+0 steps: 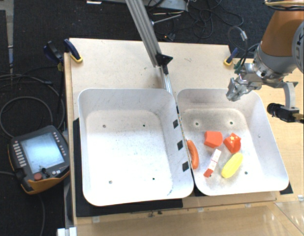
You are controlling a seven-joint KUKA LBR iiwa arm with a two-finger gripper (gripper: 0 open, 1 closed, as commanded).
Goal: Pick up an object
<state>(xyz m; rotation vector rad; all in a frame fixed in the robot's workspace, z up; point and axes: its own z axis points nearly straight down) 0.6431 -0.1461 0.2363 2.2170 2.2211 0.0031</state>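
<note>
Yellow lemon-shaped toy (231, 165) looks light, smooth, likely slippery; grip across its narrow middle. Whether the jaws are spread cannot be told.

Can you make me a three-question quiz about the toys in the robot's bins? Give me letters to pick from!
1. Where are the toys?
A. left bin
B. right bin
C. on the floor

2. What colour is the banana-shaped toy?
A. yellow
B. blue
C. green

3. Where is the gripper?
A. above the right bin's far edge, apart from the toys
B. touching the sausage
C. over the left bin

Answers: B, all the toys lie in the right bin. A, it is plainly yellow. A, it hangs by the far rim with bare bin floor between it and the toys.
</note>
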